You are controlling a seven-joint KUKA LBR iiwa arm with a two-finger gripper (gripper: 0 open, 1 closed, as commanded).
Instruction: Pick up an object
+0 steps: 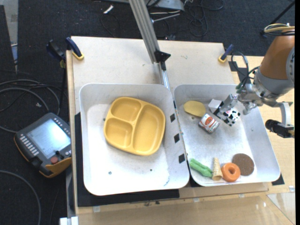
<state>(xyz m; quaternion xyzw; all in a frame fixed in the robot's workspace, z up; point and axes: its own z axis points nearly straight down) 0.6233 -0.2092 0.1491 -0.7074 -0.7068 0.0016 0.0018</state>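
A pale counter is carrying two shallow white bins side by side, seen from above at a slant. The left bin is holding a yellow divided plate with three compartments, lying flat near the bin's middle. The right bin is holding a scatter of small things. The grey robot arm, with its orange band, is reaching in from the right over the right bin's upper edge. Its pincer is hanging low over the upper middle of that bin, just beside a black-and-white spotted cube and a small red-and-white can lying tilted. Whether the pincer is wide or narrow cannot be told, and nothing is visibly caught in it. To the left of the can, a flat yellow oval piece is resting on the bin floor. Along the bin's lower edge, a brown round cookie is sitting at the right, an orange doughnut is touching it, a tan cone is lying beside that, and a green pod is lying at the left.
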